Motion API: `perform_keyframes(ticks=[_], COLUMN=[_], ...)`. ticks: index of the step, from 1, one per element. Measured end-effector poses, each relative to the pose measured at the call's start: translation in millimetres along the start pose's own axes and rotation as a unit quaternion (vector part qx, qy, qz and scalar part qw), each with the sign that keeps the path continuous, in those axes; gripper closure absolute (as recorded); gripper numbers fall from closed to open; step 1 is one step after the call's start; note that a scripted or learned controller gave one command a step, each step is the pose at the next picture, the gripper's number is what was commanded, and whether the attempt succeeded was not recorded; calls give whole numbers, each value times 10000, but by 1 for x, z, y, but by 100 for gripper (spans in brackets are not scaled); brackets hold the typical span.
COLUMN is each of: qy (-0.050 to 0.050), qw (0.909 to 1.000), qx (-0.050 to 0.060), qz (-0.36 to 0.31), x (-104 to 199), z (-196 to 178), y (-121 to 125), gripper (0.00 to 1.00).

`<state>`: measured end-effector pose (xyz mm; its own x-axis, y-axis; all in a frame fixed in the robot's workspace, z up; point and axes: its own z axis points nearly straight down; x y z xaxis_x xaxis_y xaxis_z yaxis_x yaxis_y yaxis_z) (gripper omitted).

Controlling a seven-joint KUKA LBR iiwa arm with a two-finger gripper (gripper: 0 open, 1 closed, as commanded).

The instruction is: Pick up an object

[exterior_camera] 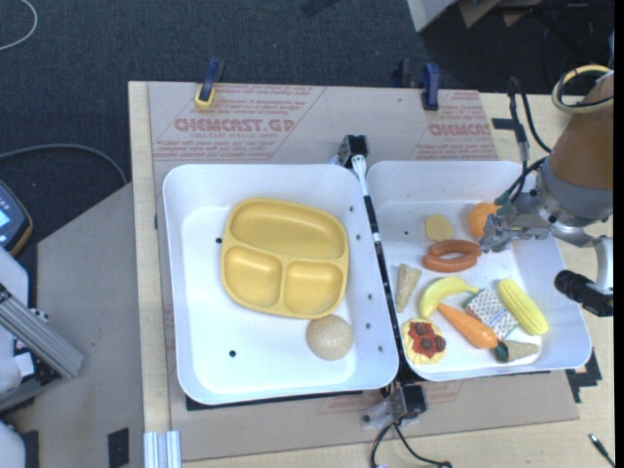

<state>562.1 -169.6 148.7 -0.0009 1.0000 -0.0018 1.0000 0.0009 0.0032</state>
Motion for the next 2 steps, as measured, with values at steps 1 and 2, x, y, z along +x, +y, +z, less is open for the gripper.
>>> perform_keyframes(ticks=[1,2], qy=[-5,0], qw=[10000,10000], qx=[-18,-8], qz=[-4,0], x=[6,6], z=[-62,-77], y=[3,4], gripper=[100,100])
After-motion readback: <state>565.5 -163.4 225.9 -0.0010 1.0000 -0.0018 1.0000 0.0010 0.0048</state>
